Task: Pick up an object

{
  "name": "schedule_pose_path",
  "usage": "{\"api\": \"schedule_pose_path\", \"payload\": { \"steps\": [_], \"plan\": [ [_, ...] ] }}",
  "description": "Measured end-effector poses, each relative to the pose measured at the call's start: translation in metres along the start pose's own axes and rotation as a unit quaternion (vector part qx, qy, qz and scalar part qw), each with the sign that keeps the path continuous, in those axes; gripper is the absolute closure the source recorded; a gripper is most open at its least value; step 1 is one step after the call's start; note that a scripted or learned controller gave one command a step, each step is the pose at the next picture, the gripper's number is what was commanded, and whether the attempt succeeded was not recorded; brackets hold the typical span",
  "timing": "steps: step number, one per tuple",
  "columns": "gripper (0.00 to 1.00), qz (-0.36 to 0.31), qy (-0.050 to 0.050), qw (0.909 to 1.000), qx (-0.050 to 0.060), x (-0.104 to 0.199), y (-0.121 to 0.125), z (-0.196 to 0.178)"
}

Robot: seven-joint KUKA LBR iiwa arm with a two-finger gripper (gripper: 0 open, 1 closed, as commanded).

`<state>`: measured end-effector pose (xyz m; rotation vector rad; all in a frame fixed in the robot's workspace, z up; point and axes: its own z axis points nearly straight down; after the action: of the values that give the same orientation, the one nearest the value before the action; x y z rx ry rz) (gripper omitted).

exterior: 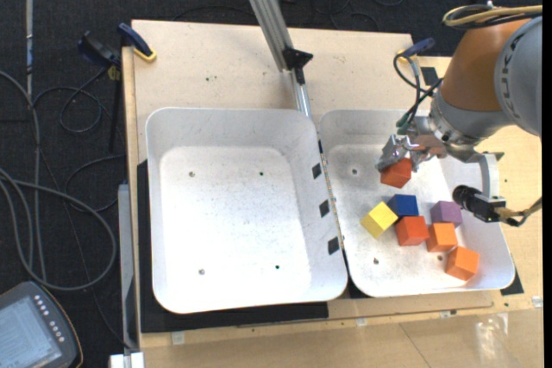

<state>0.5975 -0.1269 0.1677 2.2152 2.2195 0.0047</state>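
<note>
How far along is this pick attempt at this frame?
Done: the gripper has reached the right bin and sits right at a red-orange block. In hand: that block looks caught at the fingertips, apart from the cluster, though a firm grasp can't be confirmed. Left: lifting clear. Yellow block, blue block and purple block lie untouched.
</note>
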Motion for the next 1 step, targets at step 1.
{"api": "schedule_pose_path", "payload": {
  "steps": [1],
  "plan": [
    [1.00,0.000,0.000,1.0000,0.000,0.0026,-0.0062,-0.0467]
  ]
}}
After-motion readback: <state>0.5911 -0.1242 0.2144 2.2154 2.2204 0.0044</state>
